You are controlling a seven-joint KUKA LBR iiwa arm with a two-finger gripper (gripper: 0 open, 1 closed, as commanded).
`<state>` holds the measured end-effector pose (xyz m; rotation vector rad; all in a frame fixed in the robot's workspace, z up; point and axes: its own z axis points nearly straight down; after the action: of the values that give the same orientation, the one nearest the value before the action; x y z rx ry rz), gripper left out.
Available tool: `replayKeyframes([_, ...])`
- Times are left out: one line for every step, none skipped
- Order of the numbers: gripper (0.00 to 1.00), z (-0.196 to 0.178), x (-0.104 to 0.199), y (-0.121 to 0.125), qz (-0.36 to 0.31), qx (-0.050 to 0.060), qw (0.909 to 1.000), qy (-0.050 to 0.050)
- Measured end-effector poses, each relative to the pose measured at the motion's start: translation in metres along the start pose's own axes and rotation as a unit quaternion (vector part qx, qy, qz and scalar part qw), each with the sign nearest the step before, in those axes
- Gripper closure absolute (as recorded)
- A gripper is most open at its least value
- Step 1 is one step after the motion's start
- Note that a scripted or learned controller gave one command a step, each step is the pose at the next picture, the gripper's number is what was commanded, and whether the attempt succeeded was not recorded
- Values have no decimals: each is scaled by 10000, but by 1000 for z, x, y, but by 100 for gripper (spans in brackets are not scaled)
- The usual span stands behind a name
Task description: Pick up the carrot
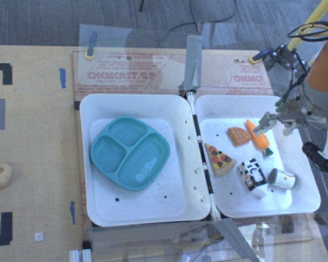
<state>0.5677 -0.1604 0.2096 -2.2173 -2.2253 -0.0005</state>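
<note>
Hovering over the far right part of the right bin (311, 201): the gripper (270, 121), coming in from the right, with its tip just above the carrot (258, 137). Lying slanted there, the carrot, touching the right edge of the waffle (239, 136). Impossible to tell how wide the jaws are standing. Probably lining up for a descent. Crowding the grasp: the waffle. Lying nearer: pizza slice (220, 160), black-and-white toy (253, 174), small white cup (281, 178). Sitting in the left bin (95, 108): teal plate (130, 153).
</note>
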Motion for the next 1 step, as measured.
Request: replayKeyframes([0, 122, -9, 12, 360, -39, 9993, -10])
